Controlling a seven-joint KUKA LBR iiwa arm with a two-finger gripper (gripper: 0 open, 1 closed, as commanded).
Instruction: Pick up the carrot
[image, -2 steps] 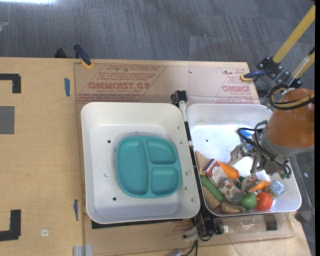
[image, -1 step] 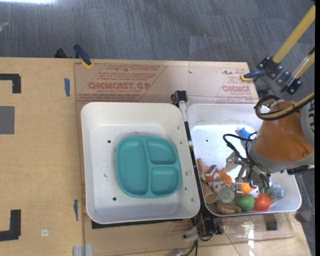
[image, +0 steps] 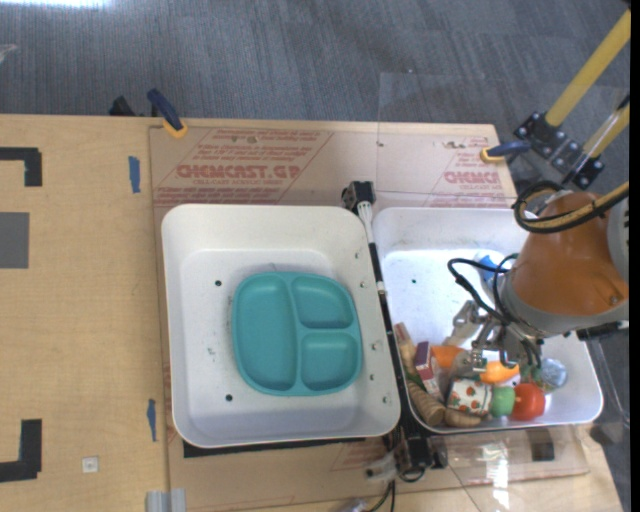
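Carrot (image: 497, 375) lies among toy food near the front edge of the right bin (image: 425, 260), just under the gripper (image: 490, 345). I cannot tell its state. Looks like the reach-in step; next it must close on the carrot alone. Left bin (image: 190, 300) holds a teal tray (image: 295, 333); grey carpet beyond the bench.

A robotics lab: 2 white bins (image: 190, 300) on a cardboard-covered bench (image: 80, 300), grey carpet (image: 300, 50).

Two white bins (image: 190, 240), the left holding a teal divided plate (image: 296, 333), the lower right heaped with an orange carrot (image: 498, 374), a red tomato (image: 529, 402) and a white patterned carton (image: 467, 396), under the orange-banded arm (image: 565, 262).
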